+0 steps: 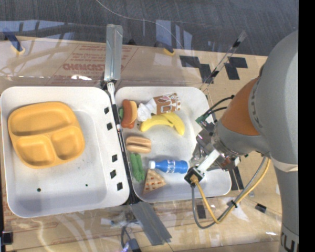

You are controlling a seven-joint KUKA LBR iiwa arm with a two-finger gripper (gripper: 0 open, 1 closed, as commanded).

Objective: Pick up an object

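Note:
The right bin (212,189) holds several toy foods. A yellow banana (165,123) lies near its middle, with a brown carton (167,103) and a crumpled white piece (146,111) behind it. A hot dog (129,113) and a bun sandwich (138,144) lie along the left wall. A green vegetable (137,167), a blue bottle (170,166) and a pizza slice (154,182) sit at the front. My gripper (201,160) hangs over the bin's right side, just right of the bottle's end, with nothing seen in it.
The left bin (68,193) carries a yellow divided tray (44,133) at its back left. A metal divider strip (113,54) stands between the bins at the back. Cables and a yellow hose (212,214) loop below the wrist over the right bin's front corner.

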